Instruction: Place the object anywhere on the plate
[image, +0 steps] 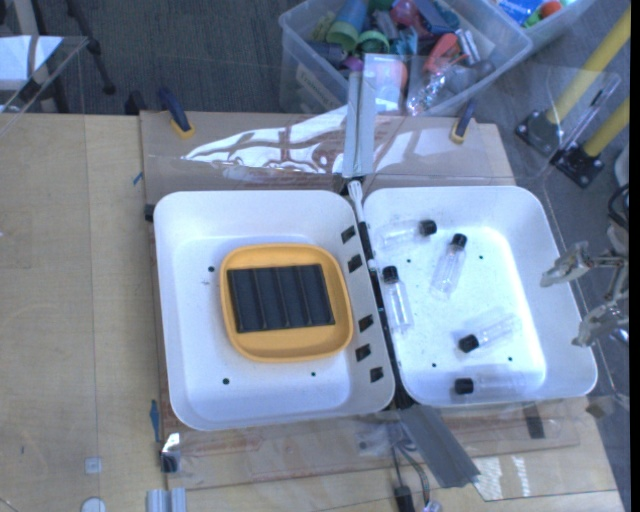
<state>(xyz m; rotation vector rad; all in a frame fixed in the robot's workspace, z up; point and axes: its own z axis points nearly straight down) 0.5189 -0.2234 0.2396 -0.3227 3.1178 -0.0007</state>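
The end effector sits at the right edge of the bench, just outside the right rim of the right bin. It shows as thin metal prongs against the floor, and at this size I cannot tell whether it is open or closed; nothing is visibly held in it.

The plate, yellow with a dark ribbed insert, lies in the middle of the left bin. The things to be moved all lie in the right bin: several small clear vials with black caps. One vial lies near the bin's middle toward the far side, its long axis running roughly from near to far with the cap at the far end. Another lies close along the divider between the bins, also running near to far. A third lies toward the near right, slanted, and a fourth lies along the near rim, running left to right. A fifth lies by the far left corner of that bin.

The vials lie to the left of the end effector, the slanted one and the near-rim one nearest to it. The plate lies farther left again, across the divider, so any carried vial must be lifted over that raised edge. The clear glass on white probably makes the bodies hard to pick out.
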